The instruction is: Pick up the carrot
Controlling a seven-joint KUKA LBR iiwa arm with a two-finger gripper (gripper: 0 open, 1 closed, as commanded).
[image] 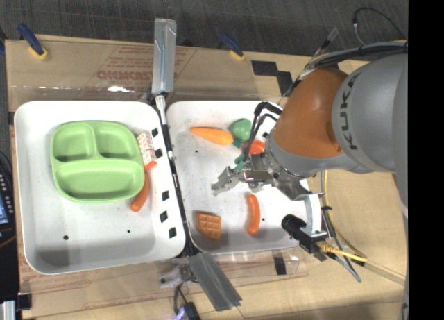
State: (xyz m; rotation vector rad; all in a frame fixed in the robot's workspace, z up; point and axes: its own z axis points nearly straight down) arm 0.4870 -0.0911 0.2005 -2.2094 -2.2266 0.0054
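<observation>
The carrot (211, 135), orange and tapered, lies on its side near the back of the right bin (291, 239), its thick end beside a green round vegetable (241, 128). My gripper (225, 180) hangs over the middle of the right bin, in front of the carrot and apart from it. It is open with nothing between its fingers. The grey and orange arm covers the bin's right side.
Also in the right bin are a red sausage (253, 214), a waffle piece (208, 225) at the front and a small red-orange item (256, 148) partly under the wrist. The left bin (31, 194) holds a green divided plate (97, 160), a striped snack (146, 147) and an orange-red stick (141, 194).
</observation>
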